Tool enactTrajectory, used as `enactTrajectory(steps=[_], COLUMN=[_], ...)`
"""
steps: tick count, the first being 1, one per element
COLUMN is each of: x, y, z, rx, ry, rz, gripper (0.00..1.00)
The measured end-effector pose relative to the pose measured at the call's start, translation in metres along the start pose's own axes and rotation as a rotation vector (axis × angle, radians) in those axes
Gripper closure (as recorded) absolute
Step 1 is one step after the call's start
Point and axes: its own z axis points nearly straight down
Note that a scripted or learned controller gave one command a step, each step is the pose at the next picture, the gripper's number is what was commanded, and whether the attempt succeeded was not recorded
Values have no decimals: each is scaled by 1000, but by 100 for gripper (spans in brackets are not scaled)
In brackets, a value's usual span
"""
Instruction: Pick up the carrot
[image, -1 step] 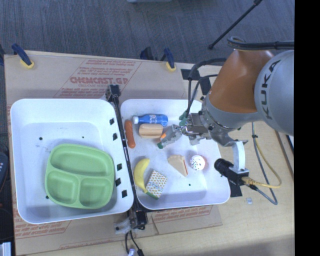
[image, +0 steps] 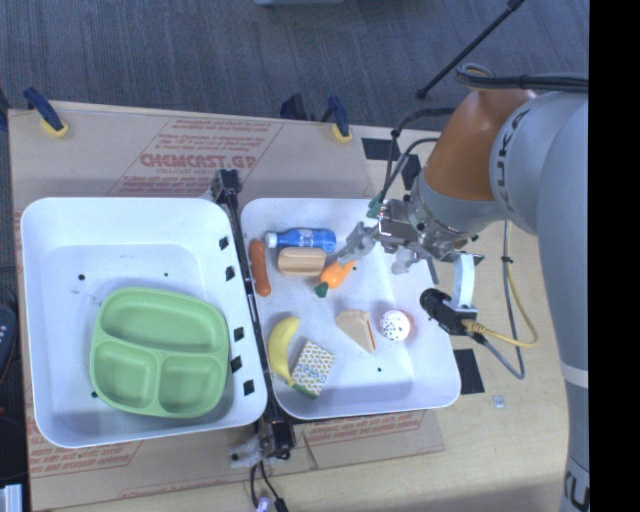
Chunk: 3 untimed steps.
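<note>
- The carrot (image: 337, 275) is small and orange, with a green end that points to the lower left. It lies tilted in the upper middle of the right bin (image: 425, 385).
- The gripper (image: 362, 243) is at the upper right end of the carrot, just above it in the frame. One finger reaches down toward the carrot, but I cannot tell if the fingers are open or closed, or if they touch the carrot.
- The arm (image: 520, 150) comes in from the right side of the frame, grey with an orange band.
- Just to the left of the carrot is a bread roll (image: 301, 261), touching it or nearly so. Above the roll lies a blue bottle (image: 300, 239) on its side.
- A sausage (image: 260, 268) lies upright in the frame along the left wall of the right bin.
- Lower in this bin there are a banana (image: 281, 347), a small patterned box (image: 312, 368) beside it, a sandwich wedge (image: 356, 329) and a white ball (image: 394, 325) with red marks.
- The left bin (image: 60, 230) holds a green plate (image: 158, 352) with three compartments.
- Both bins stand on a sheet of cardboard (image: 190, 150) with red print, held by blue clamps (image: 46, 112) at the upper edge.
- Under it is a light bench (image: 500, 440), and a grey carpet (image: 250, 50) fills the top of the frame.
</note>
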Motion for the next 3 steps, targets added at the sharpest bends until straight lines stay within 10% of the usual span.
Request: enactTrajectory(steps=[1, 2, 3], x=[-3, -3, 11], y=[45, 46, -13], z=[122, 112, 68], rx=[4, 5, 1], ry=[2, 1, 2], rz=[-151, -154, -245], gripper=[0, 100, 100])
